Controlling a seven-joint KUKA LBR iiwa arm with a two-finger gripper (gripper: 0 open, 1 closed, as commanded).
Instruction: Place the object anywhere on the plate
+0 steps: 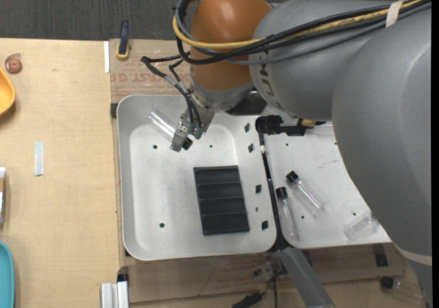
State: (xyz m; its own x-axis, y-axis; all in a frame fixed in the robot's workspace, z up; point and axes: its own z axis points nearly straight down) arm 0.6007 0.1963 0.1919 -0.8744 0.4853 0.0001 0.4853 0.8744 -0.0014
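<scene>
The gripper (182, 140) hangs over the left bin's (137, 231) far-left part; whether it's parted, I cannot tell. A clear tube (159, 122) lies just beside it, a black plate (221, 200) nearer. Two vials (302, 192) lie in the right bin (329, 162).

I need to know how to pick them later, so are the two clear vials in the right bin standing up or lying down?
Lying down. Both black-capped vials rest on their sides on the right bin floor.

White bins (140, 231), black ribbed plate (221, 199), grey-and-orange arm (329, 60)
</scene>
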